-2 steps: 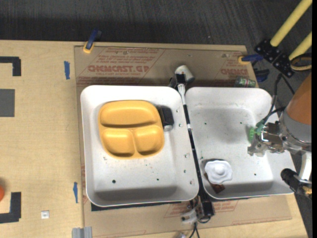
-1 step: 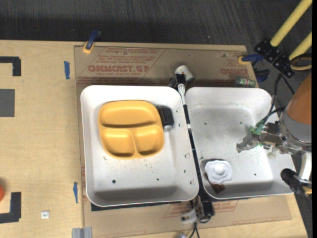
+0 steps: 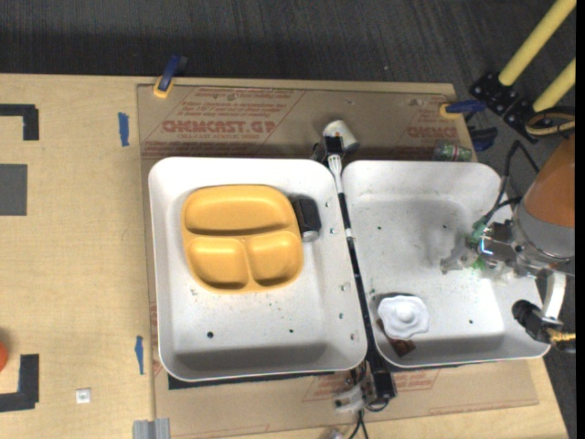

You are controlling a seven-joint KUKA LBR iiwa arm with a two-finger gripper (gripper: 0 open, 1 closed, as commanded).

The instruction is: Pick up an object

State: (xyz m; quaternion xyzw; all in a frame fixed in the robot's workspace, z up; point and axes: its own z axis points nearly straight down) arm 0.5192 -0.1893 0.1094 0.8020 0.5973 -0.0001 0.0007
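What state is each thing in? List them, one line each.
Yellow divided tray: upside down, in the left bin.
Dark object: wedged beside the tray's right edge.
White object: resting in the right bin, near front.
Gripper: over right bin, holding nothing visible.

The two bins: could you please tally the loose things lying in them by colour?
Yellow: 1, the divided plate in the left bin.
Dark: 1, a small object at the plate's right edge.
White: 1, a small lumpy object in the right bin.
Total: 3.
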